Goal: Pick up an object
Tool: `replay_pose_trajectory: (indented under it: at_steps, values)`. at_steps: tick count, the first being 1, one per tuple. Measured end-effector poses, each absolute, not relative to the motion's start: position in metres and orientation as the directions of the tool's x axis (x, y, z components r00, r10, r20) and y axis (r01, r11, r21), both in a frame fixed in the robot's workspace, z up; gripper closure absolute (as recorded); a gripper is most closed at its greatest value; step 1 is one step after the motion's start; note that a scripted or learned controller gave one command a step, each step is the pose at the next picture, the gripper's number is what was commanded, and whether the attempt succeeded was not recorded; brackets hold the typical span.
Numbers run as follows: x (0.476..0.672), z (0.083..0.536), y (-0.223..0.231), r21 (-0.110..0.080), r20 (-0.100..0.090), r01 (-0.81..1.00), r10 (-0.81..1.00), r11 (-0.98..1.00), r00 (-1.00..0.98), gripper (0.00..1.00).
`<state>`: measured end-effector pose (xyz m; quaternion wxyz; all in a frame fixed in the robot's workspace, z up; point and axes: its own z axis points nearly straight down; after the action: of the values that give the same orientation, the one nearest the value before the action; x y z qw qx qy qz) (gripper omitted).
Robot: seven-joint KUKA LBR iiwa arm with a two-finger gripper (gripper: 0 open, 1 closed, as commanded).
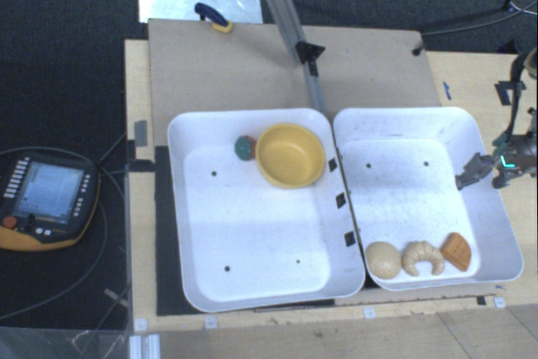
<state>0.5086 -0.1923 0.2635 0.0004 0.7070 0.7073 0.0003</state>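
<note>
The hand (pixel 481 171) sits over the right rim of the right bin (pixel 403 130), poking in from the edge, and it is dark and small here, so whether it is wide or narrow I cannot tell. Nothing shows in its grip. Just below and to the left of the hand, along the near wall of that bin, three items line up close together: an orange waffle-like piece (pixel 456 250) nearest the hand, then a pale croissant (pixel 424 257), then a round beige roll (pixel 383 260) farthest along. All three lie on the bin floor, apart from the hand. Well off to the hand's left, across the divide, the left bin (pixel 252 265) carries a yellow bowl (pixel 290 155) upright near its far right corner, with a small dark green ball (pixel 245 148) touching the bowl's left side. Farther left still, off the worktop (pixel 252 63), a control pendant (pixel 44 198) rests on the dark floor.
</note>
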Motion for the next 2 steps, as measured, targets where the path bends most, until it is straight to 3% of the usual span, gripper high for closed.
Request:
replay_pose_trajectory:
  at_steps: [1,2]
  values:
    - [0.509,0.263,-0.192,0.001,0.000,1.000,1.000,0.000,0.000,0.00]
    - [0.514,0.203,-0.191,-0.004,0.001,1.000,1.000,0.000,0.000,0.00]
